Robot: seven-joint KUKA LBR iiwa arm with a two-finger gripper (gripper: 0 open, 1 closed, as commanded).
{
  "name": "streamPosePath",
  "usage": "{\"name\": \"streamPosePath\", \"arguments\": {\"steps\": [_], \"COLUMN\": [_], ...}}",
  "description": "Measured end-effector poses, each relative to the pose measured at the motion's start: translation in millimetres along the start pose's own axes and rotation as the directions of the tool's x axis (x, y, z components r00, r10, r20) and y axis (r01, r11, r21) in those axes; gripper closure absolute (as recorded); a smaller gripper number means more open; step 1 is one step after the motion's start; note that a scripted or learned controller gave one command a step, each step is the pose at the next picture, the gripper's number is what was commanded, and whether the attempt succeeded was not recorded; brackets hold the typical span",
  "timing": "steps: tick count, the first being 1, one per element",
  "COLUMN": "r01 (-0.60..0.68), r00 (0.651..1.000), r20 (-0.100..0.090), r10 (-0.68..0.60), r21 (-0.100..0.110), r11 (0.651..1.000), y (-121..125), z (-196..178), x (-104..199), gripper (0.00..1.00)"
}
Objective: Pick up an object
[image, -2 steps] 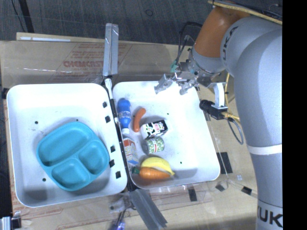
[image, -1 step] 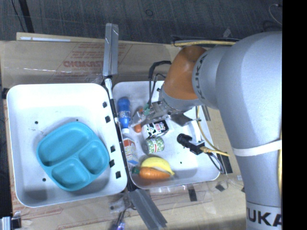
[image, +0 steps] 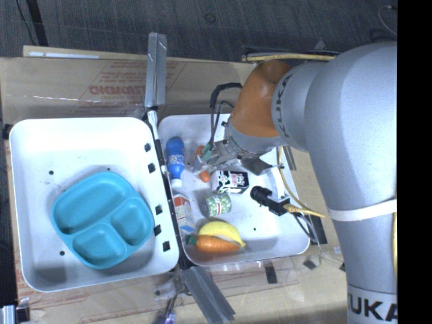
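My gripper [image: 217, 159] hangs over the right bin [image: 291, 238]; its state I cannot tell. The can [image: 218, 204] looks light, stiff (perhaps slippery): grasp across its sides.

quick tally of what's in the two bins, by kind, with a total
Blue divided plate, left bin: 1
Bottles, right bin: 2, a blue one and a white one with a red label
Banana: 1
Carrot: 1
Small green-patterned can: 1
Black-and-white carton: 1
Total: 7, not counting small bits half hidden under the arm.
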State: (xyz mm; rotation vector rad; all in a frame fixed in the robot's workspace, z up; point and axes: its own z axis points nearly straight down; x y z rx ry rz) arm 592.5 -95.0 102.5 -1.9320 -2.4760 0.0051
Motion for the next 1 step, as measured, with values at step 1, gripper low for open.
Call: {"name": "streamPosePath", "arguments": {"steps": [1], "r01": [0.185], "r00": [0.983], "r20": [0.0], "r10": [-0.185], "r21": [-0.003], "r11": [0.983], "y": [23.2], "z": [-127.6], "x": [6.3], "gripper": [1.0]}}
